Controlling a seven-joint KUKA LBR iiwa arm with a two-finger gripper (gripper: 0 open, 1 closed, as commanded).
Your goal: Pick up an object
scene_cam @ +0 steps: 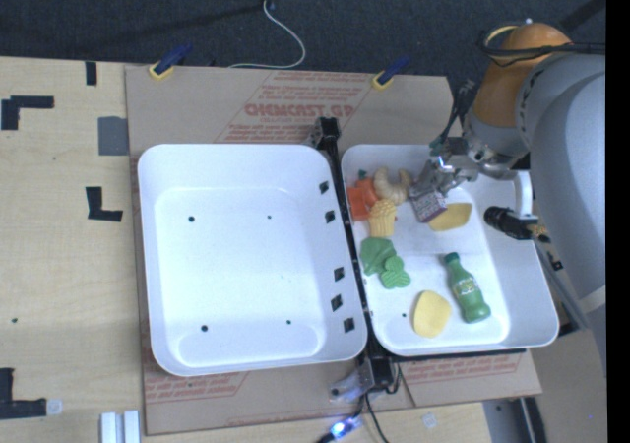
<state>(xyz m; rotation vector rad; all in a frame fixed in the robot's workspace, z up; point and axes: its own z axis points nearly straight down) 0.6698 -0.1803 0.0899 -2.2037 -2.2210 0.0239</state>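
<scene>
Gripper (429, 197) low in right bin (522, 333), finger state cannot be told, yellow piece (452, 218) just right, corn cob (383, 216) left, green bottle (466, 286) nearer, left bin (157, 264) beside.

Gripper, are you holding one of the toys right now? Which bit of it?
It cannot be told. The gripper sits low in the right bin, beside a yellow piece, but no toy is visible between its fingers.

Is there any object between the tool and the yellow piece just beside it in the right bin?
Nothing visible stands between them. The tool hangs low in the right bin, and the yellow piece lies directly at its lower right. The corn cob and orange item are on the tool's other side.
</scene>
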